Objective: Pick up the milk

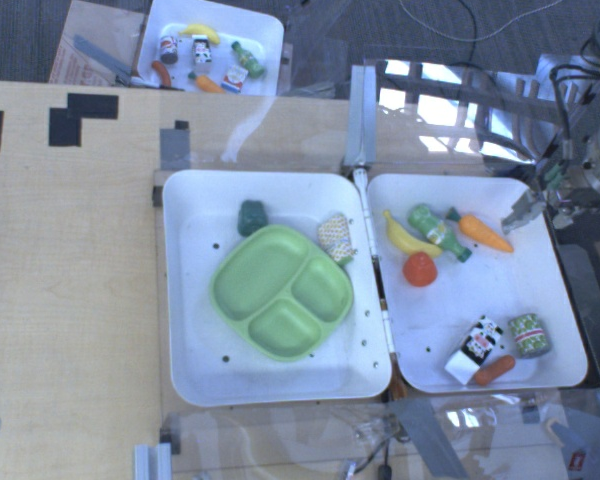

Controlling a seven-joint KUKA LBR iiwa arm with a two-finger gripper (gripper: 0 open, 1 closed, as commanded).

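Milk: one carton (477, 348), cow-patterned, lying in the right bin (540, 288), lower right, touching one sausage (494, 370).
Other right-bin items: one banana (408, 238), one tomato (419, 269), one carrot (485, 234), one green bottle (436, 231).
Left bin (180, 268): one green divided plate (283, 292).
Gripper (525, 211): right edge; finger state cannot be told.
Surface: pale wooden bench (70, 268).

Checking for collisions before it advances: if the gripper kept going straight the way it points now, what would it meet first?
Probably the orange carrot, just ahead of the gripper at the right white bin's far edge; depth is unclear.
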